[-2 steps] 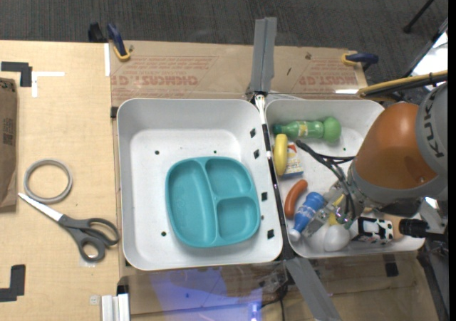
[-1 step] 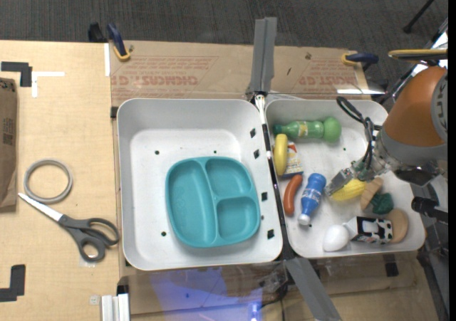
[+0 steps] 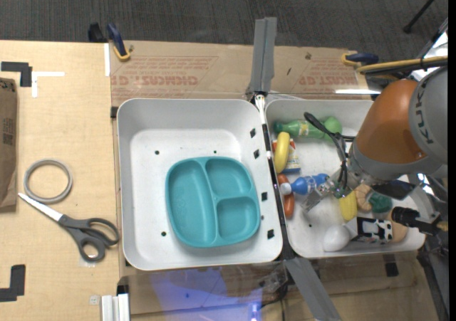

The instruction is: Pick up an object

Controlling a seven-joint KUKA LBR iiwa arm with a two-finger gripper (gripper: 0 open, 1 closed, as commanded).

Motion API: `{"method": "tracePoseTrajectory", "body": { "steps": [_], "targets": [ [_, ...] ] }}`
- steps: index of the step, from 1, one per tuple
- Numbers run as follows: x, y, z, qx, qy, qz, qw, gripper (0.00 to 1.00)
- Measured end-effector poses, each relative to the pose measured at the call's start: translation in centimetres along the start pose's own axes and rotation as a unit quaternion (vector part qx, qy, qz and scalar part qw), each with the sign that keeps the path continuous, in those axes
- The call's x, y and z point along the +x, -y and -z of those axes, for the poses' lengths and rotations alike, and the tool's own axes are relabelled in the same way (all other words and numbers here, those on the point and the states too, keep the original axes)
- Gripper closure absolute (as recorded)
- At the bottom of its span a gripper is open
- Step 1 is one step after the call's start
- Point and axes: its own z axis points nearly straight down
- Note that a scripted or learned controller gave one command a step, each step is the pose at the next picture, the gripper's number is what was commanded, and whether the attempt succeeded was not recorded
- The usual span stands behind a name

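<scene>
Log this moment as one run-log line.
arm: over right bin | hold: unseen | left bin: teal tray | right bin: toys

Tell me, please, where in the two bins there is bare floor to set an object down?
The left bin has bare white floor along its far edge and its left wall, around the teal divided plate. The plate's three compartments are bare too. The right bin is crowded: a banana, green bottle, blue item and other toys lie beneath the arm.

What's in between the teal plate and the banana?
In the camera view, the white wall where the two bins meet stands between the teal plate and the banana. On the plate's side there is only bare bin floor.
</scene>
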Motion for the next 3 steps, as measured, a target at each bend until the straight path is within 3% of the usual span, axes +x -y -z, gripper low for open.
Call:
{"method": "tracePoseTrajectory", "body": {
  "steps": [1,2,3],
  "targets": [
    [-3.2,-5.6,0.0,0.000,0.000,-0.028,0.9996,0.00],
    [-11.2,-7.9,0.3,0.020,-0.017,-0.024,0.9994,0.00],
    [-7.5,-7.9,0.0,0.001,0.000,-0.105,0.9944,0.00]
  ]
}}
